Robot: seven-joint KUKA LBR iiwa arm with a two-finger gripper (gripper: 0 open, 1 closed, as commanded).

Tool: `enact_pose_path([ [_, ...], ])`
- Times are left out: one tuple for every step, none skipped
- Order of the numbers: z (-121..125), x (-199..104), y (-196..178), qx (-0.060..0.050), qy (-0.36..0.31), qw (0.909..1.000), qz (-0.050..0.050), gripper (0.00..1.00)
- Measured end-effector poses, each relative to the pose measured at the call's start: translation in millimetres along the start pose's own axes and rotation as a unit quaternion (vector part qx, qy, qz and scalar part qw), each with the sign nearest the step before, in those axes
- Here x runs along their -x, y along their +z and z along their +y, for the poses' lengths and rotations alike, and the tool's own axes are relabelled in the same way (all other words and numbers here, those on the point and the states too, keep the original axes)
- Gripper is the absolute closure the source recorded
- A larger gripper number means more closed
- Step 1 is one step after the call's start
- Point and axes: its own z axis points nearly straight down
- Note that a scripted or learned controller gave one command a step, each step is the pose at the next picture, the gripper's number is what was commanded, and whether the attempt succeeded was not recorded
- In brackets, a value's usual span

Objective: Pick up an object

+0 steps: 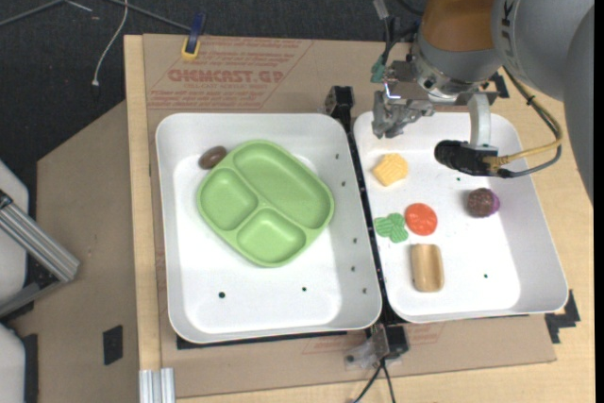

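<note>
My gripper (pixel 389 125) hangs over the back left corner of the right bin (pixel 538 293), just above and behind a yellow block (pixel 390 169). Nothing shows between its fingers. In the same bin lie a red round piece (pixel 421 219), a green leafy piece (pixel 389 226), a tan bread-like piece (pixel 427 266) and a dark purple ball (pixel 482 202). The left bin (pixel 179 250) holds a green divided plate (pixel 265 201) and a small brown object (pixel 212 157) at the plate's back left.
A black camera-like part (pixel 464 156) on the arm's side juts out over the right bin's back. A black clamp (pixel 339 98) sits between the bins at the back. Cardboard (pixel 236 71) lies under both bins.
</note>
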Motion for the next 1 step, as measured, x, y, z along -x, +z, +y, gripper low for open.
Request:
enact_pose_path([
  [-4.1, -46.1, -1.8, 0.000, -0.001, 1.0000, 0.001, 1.00],
])
